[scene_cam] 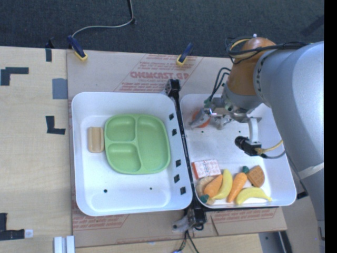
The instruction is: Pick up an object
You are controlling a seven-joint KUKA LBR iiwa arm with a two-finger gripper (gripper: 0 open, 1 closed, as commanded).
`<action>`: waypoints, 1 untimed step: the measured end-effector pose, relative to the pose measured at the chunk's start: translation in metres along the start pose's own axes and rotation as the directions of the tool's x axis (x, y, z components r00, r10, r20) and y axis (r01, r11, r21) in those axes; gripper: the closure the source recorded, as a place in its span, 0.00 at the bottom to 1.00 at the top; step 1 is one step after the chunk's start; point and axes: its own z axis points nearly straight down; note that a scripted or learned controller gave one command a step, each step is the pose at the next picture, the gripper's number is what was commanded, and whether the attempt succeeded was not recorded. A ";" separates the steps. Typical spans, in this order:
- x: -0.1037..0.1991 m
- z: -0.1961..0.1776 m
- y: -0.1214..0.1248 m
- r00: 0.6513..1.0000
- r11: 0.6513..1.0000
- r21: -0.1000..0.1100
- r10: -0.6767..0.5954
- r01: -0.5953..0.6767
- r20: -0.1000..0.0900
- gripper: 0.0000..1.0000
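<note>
Arm of mine comes in from the right, a broad grey bulk over the right bin (279, 191), with the orange band (245, 78) bent above the wrist and the pincer (213, 115) pointing down over that bin's far left part. I cannot tell whether my pincer is wide or narrow from this angle. Nearest me, along the right bin's near wall, lies a huddle of toy food: a banana (254, 195), a carrot (238, 183), a second yellow piece (226, 183), an orange lump (213, 185), a brown slice (256, 175), and a red-and-white packet (206, 168) just beyond them. The left bin (84, 183), touching the right one along a black divider, holds a green divided plate (138, 144) with a tan block (95, 139) just beside its left edge. Both bins sit on a cardboard sheet (152, 75) with red print, held at its far edge by two yellow clamps (184, 54), on a pale wooden bench (26, 115) marked with black tape. Beyond that is dark carpet (158, 9) with a thin cable (126, 4) trailing across it. A small orange piece (200, 121) lies on the right bin's floor just beside my pincer, at its left; I cannot tell whether they touch. The toy food huddle is well apart from the pincer, at the bin's near side.
</note>
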 end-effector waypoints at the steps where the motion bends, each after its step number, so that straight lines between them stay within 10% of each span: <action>1: 0.004 0.001 0.025 1.000 1.000 0.000 -0.001 0.001 0.000 0.00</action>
